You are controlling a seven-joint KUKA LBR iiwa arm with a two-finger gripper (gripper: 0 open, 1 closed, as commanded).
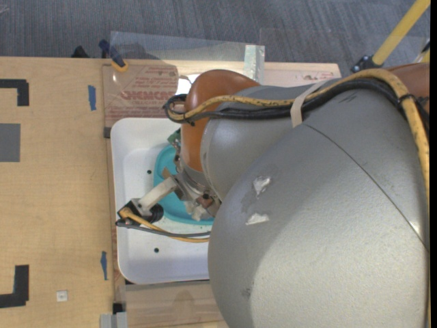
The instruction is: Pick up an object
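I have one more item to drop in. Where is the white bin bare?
Bare: the bin's upper-left corner, and the strip along its lower edge, below the teal dish. Crowded: the middle, where the hand sits over the dish. The arm hides the right side.

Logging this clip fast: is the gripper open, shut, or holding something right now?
Gripper: cannot be told. It sits low in the white bin, over a teal object, with the arm covering much of it.
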